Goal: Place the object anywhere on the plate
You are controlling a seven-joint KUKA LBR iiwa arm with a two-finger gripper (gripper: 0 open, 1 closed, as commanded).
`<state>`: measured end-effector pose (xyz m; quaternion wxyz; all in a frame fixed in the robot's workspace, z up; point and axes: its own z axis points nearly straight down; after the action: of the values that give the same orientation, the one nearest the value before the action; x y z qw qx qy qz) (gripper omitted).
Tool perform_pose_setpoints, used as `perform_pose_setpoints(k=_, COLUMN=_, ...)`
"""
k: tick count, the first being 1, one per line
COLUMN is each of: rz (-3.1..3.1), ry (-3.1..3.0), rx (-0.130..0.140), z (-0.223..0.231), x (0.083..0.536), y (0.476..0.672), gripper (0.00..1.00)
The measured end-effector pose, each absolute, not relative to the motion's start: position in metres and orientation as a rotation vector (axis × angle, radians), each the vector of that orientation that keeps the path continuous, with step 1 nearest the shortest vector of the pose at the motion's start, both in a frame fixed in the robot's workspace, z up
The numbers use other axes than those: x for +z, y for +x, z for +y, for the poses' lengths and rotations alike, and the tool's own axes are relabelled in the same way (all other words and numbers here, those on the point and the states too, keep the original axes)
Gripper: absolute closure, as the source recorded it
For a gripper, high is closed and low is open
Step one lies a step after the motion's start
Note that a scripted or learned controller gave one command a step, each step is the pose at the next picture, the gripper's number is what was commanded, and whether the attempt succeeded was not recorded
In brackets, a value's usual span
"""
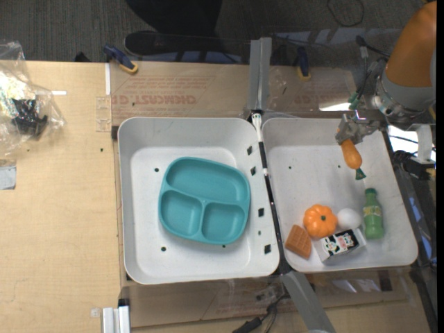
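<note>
We see the gripper (354,136) at the upper right of the frame, its fingers clamped on a toy carrot (352,157) that hangs over the right bin (291,151). The teal plate (205,200) sits in the left bin (139,207), left of centre, well apart from it.

plate (205,200): matt teal plastic | bins (139,255): smooth white plastic | bench (55,207): pale wood

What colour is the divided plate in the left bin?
Teal, seen in the camera view: the plate is one solid colour.
</note>
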<state>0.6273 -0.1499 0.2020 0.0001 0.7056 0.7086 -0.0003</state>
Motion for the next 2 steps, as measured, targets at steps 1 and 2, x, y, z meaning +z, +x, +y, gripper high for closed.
perform_pose_setpoints(k=1, rz=2.232, ry=2.213, rx=-0.004, z=-0.069, x=0.191, y=0.602, gripper=1.00)
perform_pose_setpoints(k=2, rz=2.271, ry=2.172, rx=-0.002, z=0.019, x=0.191, y=0.637, gripper=1.00)
